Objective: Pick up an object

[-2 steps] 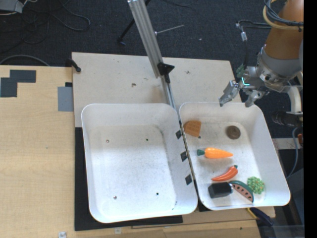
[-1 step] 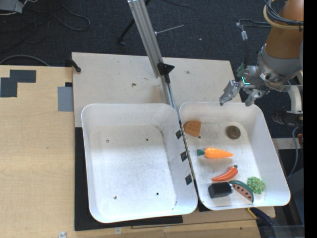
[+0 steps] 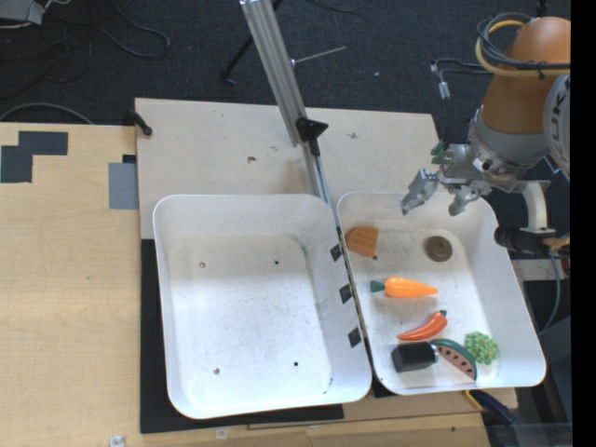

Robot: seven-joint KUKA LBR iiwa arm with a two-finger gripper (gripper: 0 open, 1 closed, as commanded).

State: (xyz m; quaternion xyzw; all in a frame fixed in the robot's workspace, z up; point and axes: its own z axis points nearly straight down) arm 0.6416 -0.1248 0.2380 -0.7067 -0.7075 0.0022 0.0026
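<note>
Your hand [image 3: 438, 196] hung released (nothing between its fingers) above the right bin's [image 3: 515, 287] far edge. In that bin lay a brown round piece [image 3: 438, 247], a bread piece [image 3: 362, 241], a carrot [image 3: 408, 289], a red pepper [image 3: 424, 327] and a black block [image 3: 413, 357].

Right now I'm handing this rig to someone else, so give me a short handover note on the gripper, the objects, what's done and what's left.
Gripper: open, holding nothing, raised over the far edge of the right bin.
Objects, all lying in the right bin: brown wedge at the far left, round brown disc closest to the gripper, carrot in the middle, red chili below it, then black block, watermelon slice and broccoli at the near end.
Left bin: no objects in it.
Done: nothing picked yet.
Left: lower onto one object, probably the disc, close and lift.
</note>
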